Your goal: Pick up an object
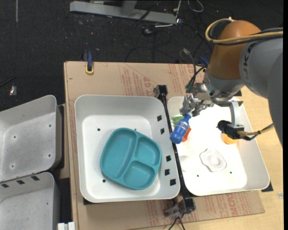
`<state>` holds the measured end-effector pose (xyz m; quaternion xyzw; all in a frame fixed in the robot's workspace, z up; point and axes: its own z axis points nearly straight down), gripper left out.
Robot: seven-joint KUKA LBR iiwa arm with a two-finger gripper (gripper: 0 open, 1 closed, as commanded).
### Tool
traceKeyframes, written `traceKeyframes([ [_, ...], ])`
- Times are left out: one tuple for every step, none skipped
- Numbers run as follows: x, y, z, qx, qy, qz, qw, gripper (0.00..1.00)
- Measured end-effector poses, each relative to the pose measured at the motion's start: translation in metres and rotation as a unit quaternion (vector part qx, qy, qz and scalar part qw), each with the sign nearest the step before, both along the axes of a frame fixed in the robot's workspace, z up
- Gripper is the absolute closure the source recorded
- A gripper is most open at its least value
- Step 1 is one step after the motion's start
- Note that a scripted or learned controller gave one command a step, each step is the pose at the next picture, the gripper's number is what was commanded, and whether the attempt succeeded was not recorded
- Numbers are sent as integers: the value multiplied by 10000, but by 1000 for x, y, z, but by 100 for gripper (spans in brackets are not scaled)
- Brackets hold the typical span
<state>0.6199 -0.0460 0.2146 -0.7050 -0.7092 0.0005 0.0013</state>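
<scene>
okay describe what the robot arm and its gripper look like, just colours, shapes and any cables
The grey KUKA arm is thick and rounded, with a glossy orange band above the wrist. A thin yellowish cable loops over that band. Below it sits a darker grey metal wrist block, ending in the small metallic two-finger gripper with thin dark wires trailing beside it.

A robotics lab.
Loose cables (193, 13) cross a dark floor beyond the table (121, 74), which bears clamped white bins (83, 134).
</scene>
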Motion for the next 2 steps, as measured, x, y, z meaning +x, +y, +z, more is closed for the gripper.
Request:
traceKeyframes([
  [-19, 49, 2, 2, 0, 5, 10000, 100],
  [-19, 97, 16, 2, -18, 10, 10000, 100],
])
